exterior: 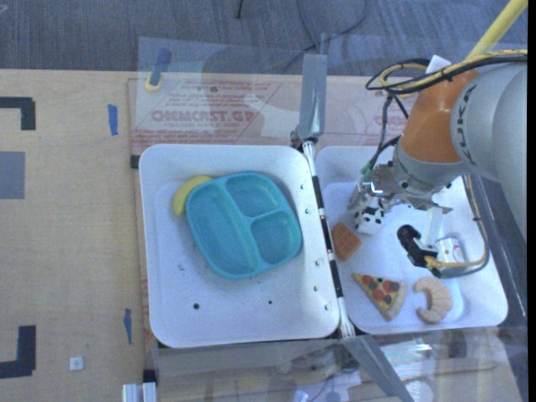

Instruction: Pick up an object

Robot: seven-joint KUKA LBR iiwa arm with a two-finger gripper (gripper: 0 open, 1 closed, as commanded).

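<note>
The jaws are clamped on a black-and-white toy [369, 217] in the right bin [494, 308], near an orange piece [345, 240], pizza slice [380, 291] and croissant [434, 299].

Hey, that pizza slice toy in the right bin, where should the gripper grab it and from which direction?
Judging by its pose, come straight down on the pizza slice. It lies flat in the right bin, so pinch across its two long straight edges near the wide crust end, which faces the croissant-shaped piece. The narrow tip offers less to hold.
</note>
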